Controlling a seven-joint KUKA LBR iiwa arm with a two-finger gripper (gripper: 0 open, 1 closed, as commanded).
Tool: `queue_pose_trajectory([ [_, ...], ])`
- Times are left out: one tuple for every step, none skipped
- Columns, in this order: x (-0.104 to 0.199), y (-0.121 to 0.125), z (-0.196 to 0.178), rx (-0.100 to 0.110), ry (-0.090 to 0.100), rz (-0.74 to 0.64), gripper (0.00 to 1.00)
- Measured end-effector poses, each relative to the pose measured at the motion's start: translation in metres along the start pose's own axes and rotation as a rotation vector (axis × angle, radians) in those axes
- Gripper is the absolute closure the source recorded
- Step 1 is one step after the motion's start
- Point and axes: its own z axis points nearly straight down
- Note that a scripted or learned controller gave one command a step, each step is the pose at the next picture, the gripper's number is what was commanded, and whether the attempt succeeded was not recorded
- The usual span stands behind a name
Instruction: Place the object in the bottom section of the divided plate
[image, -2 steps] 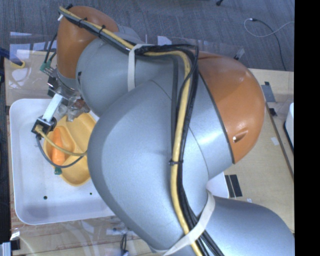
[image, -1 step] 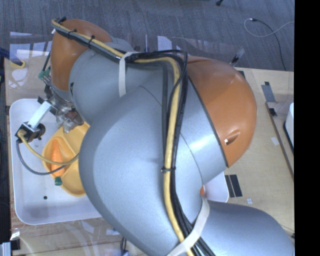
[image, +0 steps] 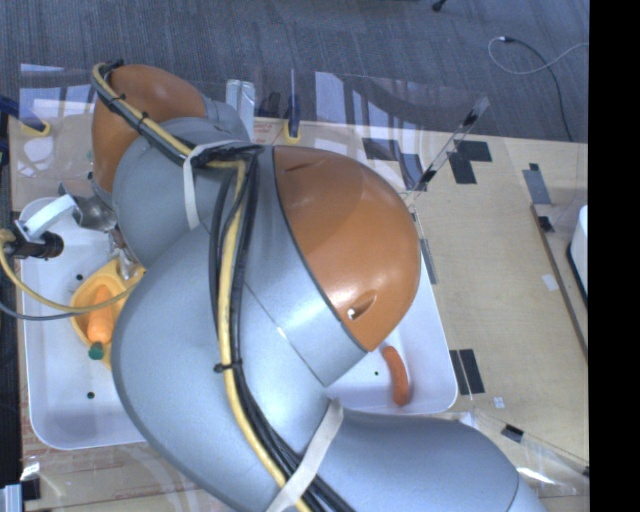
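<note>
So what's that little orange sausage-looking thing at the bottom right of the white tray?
The orange piece is small, smooth and elongated with rounded ends, slightly curved, plastic-looking, rather like a toy sausage or carrot. It lies flat on the floor of the right white bin, near its front right corner, running roughly along the side wall. Its upper end is tucked under the robot arm, which hides part of it.

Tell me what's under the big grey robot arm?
The big grey robot arm covers most of two shallow white bins. An orange sausage-shaped toy pokes out right; a yellow plate peeks out left. Everything else underneath is hidden.
</note>
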Motion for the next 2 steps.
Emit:
queue_pose_trajectory([
  [-0.0036, 0.0007, -0.0085, -0.004, -0.002, 0.168, 1.0],
  [-0.0053, 0.0005, -0.012, -0.008, -0.011, 0.161, 1.0],
])
